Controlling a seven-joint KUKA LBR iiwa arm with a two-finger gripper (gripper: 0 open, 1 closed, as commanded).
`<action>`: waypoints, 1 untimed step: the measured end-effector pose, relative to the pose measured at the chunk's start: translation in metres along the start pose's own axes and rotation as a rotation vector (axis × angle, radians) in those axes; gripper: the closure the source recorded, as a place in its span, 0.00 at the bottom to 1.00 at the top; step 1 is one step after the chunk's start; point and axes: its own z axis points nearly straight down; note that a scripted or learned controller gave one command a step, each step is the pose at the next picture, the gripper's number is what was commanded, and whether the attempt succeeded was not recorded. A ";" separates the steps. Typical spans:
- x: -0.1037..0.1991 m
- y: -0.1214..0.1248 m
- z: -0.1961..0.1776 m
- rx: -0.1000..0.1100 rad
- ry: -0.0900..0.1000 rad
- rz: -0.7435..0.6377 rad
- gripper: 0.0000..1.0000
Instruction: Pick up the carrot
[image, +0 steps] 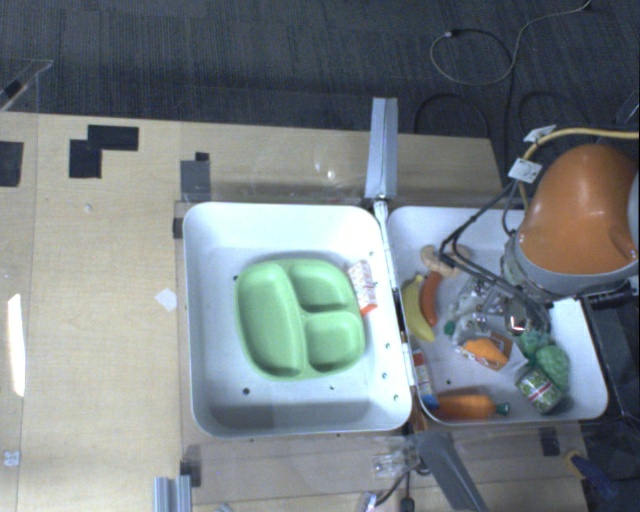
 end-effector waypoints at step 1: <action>0.000 0.000 0.000 0.000 0.000 0.000 0.00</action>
